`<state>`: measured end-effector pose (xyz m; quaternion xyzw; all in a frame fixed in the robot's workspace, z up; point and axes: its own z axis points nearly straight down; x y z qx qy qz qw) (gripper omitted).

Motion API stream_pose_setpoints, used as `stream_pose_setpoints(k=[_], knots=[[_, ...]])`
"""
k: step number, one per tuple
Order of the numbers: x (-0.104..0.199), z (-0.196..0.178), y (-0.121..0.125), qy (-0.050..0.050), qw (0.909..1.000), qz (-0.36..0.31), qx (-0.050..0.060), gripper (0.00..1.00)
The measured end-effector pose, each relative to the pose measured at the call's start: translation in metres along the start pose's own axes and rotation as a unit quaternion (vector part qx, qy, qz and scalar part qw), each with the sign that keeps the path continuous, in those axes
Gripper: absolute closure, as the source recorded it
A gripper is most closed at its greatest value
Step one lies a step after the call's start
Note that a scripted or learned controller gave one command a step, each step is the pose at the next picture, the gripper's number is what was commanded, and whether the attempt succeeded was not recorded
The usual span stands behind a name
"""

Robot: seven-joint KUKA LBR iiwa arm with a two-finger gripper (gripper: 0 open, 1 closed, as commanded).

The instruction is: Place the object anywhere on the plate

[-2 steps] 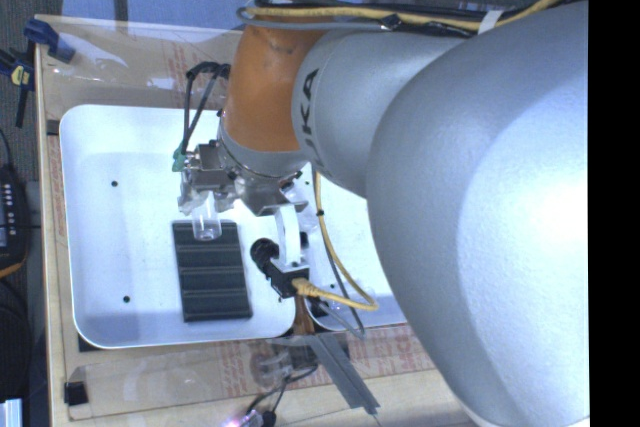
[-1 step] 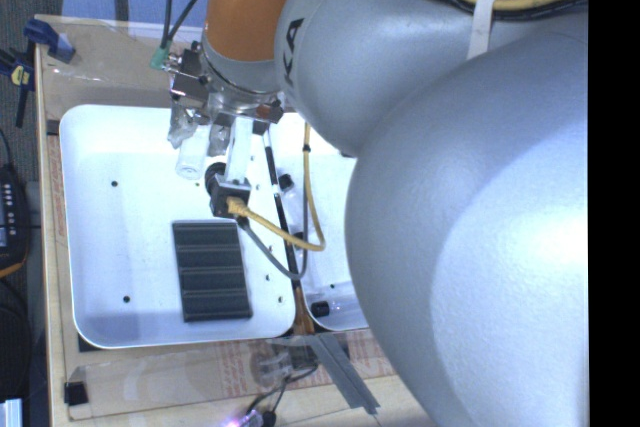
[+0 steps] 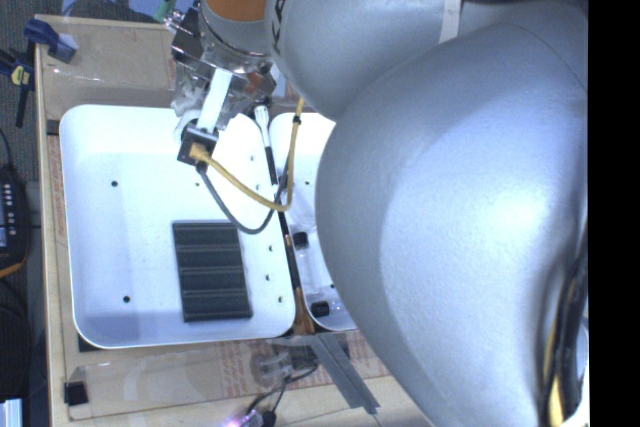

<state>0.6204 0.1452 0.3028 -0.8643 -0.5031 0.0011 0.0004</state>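
Dark grey ribbed rectangular block (image 3: 211, 271) sits near-right in the left white bin (image 3: 72, 215), with bare floor left and beyond it. Gripper (image 3: 188, 107) hovers at the far rim; can't tell its opening.

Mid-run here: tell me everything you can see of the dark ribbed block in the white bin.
The dark ribbed block is a flat, matte rectangle, dark grey to black, its top cut by crosswise grooves into several bands. It lies flat on the floor of the white bin, towards the picture's lower edge and nearer the wall beside the neighbouring bin, with its long sides running roughly along that wall. It looks whole, and only the bin floor touches it.
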Motion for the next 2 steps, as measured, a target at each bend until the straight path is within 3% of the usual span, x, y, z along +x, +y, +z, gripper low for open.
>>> stream_pose_setpoints(k=[1, 2], knots=[[0.034, 0.133, 0.011, -0.001, 0.9784, -0.207, 0.002, 1.00], [0.073, 0.064, 0.000, 0.001, 0.9336, -0.358, -0.001, 1.00]])
